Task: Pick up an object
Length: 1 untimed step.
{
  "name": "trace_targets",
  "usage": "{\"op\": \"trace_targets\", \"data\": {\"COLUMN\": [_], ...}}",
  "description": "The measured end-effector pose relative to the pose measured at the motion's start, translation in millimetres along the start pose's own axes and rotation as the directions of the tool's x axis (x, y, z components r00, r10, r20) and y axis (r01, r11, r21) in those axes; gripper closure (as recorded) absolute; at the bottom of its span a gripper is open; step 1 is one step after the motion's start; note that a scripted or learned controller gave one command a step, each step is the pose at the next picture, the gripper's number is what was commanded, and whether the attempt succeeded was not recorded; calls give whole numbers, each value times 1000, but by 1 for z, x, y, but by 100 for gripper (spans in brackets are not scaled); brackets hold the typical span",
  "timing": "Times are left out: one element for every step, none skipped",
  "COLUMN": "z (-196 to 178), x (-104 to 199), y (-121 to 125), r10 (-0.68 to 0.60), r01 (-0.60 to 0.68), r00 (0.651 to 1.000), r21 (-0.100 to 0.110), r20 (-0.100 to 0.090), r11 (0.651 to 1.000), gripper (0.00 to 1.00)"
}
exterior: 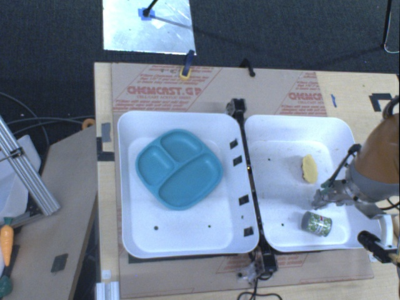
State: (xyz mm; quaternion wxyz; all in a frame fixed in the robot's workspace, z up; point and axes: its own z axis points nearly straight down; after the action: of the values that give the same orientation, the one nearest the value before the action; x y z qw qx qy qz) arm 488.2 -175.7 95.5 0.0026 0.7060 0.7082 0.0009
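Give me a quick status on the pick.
Hand low in right bin, nothing seen held. Green can just below it, yellow piece up-left. Blue plate in left bin.

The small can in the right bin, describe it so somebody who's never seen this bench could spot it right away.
Of the two white bins, take the right bin. Near its front edge lies a small can on its side, just below the gripper. It is silvery with a green label, unlike the pale yellow piece farther back.
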Motion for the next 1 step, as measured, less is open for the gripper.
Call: {"op": "trace_targets", "data": {"z": [-36], "x": [-33], "y": [-1], "r10": [4], "r01": [-4], "r00": [1000], "r21": [1], "r20": [1], "r11": [1000], "gripper": [100]}}
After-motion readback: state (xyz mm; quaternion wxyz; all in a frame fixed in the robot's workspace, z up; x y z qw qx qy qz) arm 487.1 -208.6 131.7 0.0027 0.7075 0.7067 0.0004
